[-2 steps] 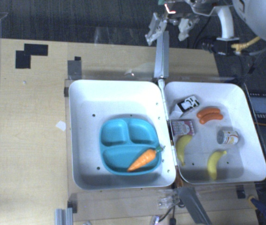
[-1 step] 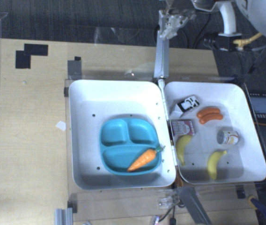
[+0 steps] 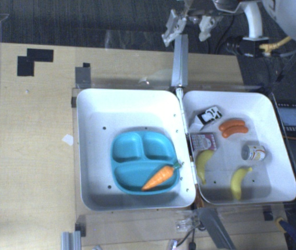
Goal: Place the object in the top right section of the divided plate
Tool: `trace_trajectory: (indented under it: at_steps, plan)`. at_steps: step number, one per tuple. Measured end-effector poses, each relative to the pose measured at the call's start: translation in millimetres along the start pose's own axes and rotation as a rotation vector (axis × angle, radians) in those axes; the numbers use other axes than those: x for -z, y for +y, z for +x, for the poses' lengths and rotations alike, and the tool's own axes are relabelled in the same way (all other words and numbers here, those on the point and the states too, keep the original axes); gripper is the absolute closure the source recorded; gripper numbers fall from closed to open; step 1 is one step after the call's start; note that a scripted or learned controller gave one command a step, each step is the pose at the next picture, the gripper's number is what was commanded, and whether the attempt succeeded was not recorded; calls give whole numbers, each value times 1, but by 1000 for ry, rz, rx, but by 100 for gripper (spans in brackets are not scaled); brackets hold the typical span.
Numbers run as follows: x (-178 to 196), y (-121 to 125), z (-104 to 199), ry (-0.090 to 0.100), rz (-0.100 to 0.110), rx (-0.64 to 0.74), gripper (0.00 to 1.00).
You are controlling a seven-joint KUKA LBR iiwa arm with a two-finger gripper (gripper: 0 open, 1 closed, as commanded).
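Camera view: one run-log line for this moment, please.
gripper: open, raised behind bins | carrot: plate's bottom section | top right section: unfilled | task: not done

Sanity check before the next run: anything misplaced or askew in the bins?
The carrot lies tilted in the blue divided plate's large bottom section, its leafy end poking over the plate's right rim, not in the top right section. In the right bin, things lie loosely scattered.
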State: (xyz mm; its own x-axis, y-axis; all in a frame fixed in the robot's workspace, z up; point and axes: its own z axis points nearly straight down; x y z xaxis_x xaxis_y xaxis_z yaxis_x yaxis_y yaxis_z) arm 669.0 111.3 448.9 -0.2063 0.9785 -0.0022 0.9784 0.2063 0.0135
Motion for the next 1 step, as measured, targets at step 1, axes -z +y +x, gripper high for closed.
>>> trace_trajectory:
  at_steps: [1]
  plan:
    - [-83, -11, 32, 3, 9, 171, 0]
